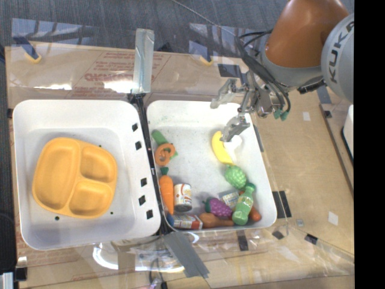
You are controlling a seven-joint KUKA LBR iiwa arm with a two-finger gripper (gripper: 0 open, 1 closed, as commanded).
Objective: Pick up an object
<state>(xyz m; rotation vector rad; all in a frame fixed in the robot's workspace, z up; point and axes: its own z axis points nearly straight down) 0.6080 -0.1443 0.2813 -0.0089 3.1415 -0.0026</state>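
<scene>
So the gripper (233, 127) is hanging low in the right bin (198, 110), right at the upper end of the toy banana (221, 149). Honestly can't tell from this angle whether it's spread or pinched, it's just a grey lump against white plastic. Nothing looks lifted, the banana lies flat on the bin floor, so I'd call this the reach/descend step, grab not done yet

Next move, my guess: settle squarely over the banana's curve and close, then lift straight up. It's curved and smooth so it could easily squirt out sideways

Around the banana: a green bumpy fruit (236, 176) sits just below it, close enough to get nudged. Further below is a pile along the bin's near wall, green bottle (243, 206), purple grapes (220, 208), a small can (182, 196). Well left of the banana there's a carrot (166, 192) and an orange-and-green toy (163, 151). Far left of the banana, in the other bin (36, 110), is a yellow divided plate (74, 177), not in the way
</scene>
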